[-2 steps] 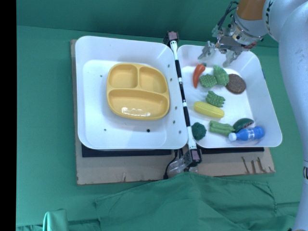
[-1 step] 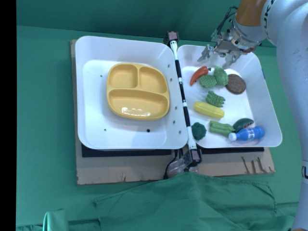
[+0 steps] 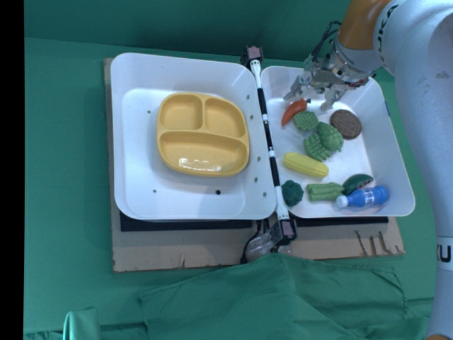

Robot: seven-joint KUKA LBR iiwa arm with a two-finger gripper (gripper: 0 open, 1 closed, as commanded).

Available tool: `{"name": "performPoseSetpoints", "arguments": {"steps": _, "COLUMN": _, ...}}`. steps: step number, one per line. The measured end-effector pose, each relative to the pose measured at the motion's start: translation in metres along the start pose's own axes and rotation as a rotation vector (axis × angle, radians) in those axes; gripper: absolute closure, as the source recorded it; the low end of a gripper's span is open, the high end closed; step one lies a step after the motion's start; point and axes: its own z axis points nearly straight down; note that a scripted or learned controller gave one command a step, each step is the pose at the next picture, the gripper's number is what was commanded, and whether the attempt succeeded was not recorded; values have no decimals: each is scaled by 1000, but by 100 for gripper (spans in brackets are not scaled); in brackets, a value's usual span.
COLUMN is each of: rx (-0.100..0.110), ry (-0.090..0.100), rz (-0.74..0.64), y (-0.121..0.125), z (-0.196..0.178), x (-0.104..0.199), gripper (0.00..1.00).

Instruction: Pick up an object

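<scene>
End effector point(image 3: 311, 95): upper right of frame, fingers spread, gripping nothing; red pepper point(image 3: 294, 110) lay just below-left of it, in right bin point(image 3: 396, 190)

The grey arm point(image 3: 417, 83) runs off the top and right edges, so its base is cut away. Green cloth point(image 3: 269, 299) drapes over the counter's point(image 3: 64, 190) front and leaves the frame at the bottom. The avocado piece point(image 3: 357, 183) is partly hidden behind the blue bottle point(image 3: 363, 197).
</scene>
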Motion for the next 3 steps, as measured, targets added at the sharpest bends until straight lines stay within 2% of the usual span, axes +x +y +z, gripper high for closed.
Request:
{"name": "performPoseSetpoints", "arguments": {"steps": 1, "rx": -12, "ry": -2, "rz": 2, "y": 3, "z": -17, "x": -1, "gripper": 100}}
{"name": "performPoseSetpoints", "arguments": {"steps": 3, "rx": -4, "ry": 0, "rz": 0, "y": 5, "z": -145, "x": -17, "gripper": 100}}
